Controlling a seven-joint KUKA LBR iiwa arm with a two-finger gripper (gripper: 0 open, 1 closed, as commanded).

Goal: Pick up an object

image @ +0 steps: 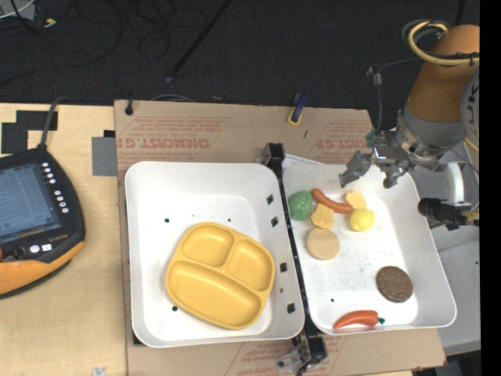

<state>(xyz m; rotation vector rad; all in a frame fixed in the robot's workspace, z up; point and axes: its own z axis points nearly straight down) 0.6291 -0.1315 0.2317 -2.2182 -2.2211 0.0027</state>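
The tool (374,168) hangs over the far right corner of the right bin (427,245), its two dark fingers spread wide apart, one pointing down toward the left and the other toward the right. Nothing sits between them, and they touch none of the things below. The grey arm (442,77) with its orange band rises behind it at the right side of the view.

Just below and to the left of the tool, in the far part of the right bin, lies a tight cluster: a green ball (300,204) against the bin's left wall, an orange-red sausage (332,202) lying aslant beside it, a small yellow wedge (356,200) at the sausage's right end, a yellow chunk (322,217) under the sausage, and a yellow ball (361,220) to the right. A tan round biscuit (322,244) lies just in front of the yellow chunk. Nearer the front right sits a brown disc (394,283), and a red pepper (357,319) with a green stem rests along the front wall.

The left bin (156,210) holds a yellow divided tray (220,275), lying flat and turned at an angle. On the table (70,304) at far left rests a control pad (35,218) with a screen.
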